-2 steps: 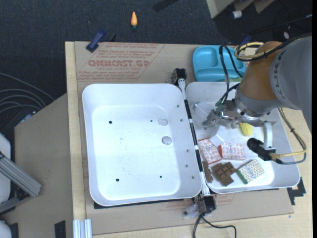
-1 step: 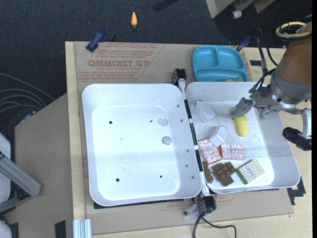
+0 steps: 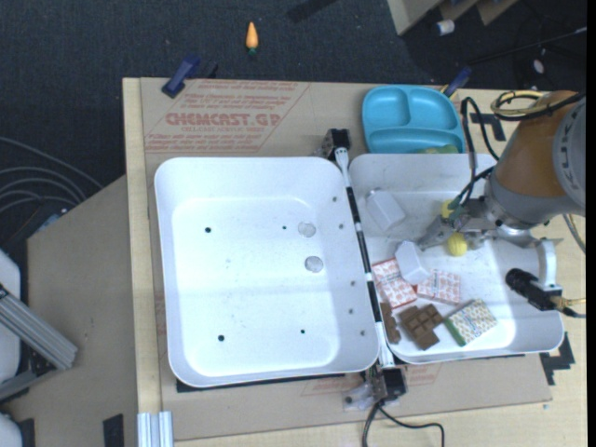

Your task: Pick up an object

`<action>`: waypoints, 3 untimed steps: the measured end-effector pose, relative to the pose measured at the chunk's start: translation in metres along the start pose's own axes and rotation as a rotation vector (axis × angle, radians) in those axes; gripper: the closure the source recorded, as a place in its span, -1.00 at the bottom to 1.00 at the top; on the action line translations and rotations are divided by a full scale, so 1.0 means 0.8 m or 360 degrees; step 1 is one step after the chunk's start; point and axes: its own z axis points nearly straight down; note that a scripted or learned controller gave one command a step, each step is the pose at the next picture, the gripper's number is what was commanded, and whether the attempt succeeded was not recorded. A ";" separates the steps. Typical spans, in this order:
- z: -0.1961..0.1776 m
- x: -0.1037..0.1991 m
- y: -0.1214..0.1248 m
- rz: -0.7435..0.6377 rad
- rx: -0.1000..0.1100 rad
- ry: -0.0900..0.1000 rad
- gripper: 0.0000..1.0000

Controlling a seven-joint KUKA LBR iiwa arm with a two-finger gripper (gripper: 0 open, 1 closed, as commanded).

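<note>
Seen from above, the bench (image 3: pixel 233 110) is a brown board with red lettering printed on it, and it carries two shallow white bins side by side. The left bin (image 3: pixel 244 305) holds two small round grey discs (image 3: pixel 310 247), one just behind the other, near its right wall.

The right bin (image 3: pixel 421 164) holds all the loose things. The grey arm (image 3: pixel 535 152) with its orange band reaches in from the right, and the claw (image 3: pixel 453 231) is low inside the bin, about midway along it. A small yellow ball (image 3: pixel 456 246) lies right at the tip of the claw. Whether the ball is gripped or only beside the claw cannot be told, nor whether the claw is wide or narrow.

A clear plastic piece (image 3: pixel 384 208) lies towards the far left corner. A white cup-like thing (image 3: pixel 412 259) lies on its side left of the ball. Nearer the front are two red-and-white patterned packets (image 3: pixel 394 285) (image 3: pixel 440 287), then a brown chocolate-like block (image 3: pixel 419 325). A green-patterned box (image 3: pixel 471 322) lies just right of the block.

Behind the right bin, a light blue compartment tray (image 3: pixel 414 119) rests on the bench. A blue clamp (image 3: pixel 182 77) sits at the bench's far left edge, and a small orange thing (image 3: pixel 251 35) lies on the dark floor beyond it.
</note>
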 end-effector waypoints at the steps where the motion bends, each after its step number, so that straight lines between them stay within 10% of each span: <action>1: -0.013 0.000 0.001 0.0000 -0.0003 0.0000 1.00; 3: -0.211 0.093 -0.111 -0.0002 0.0001 0.0002 1.00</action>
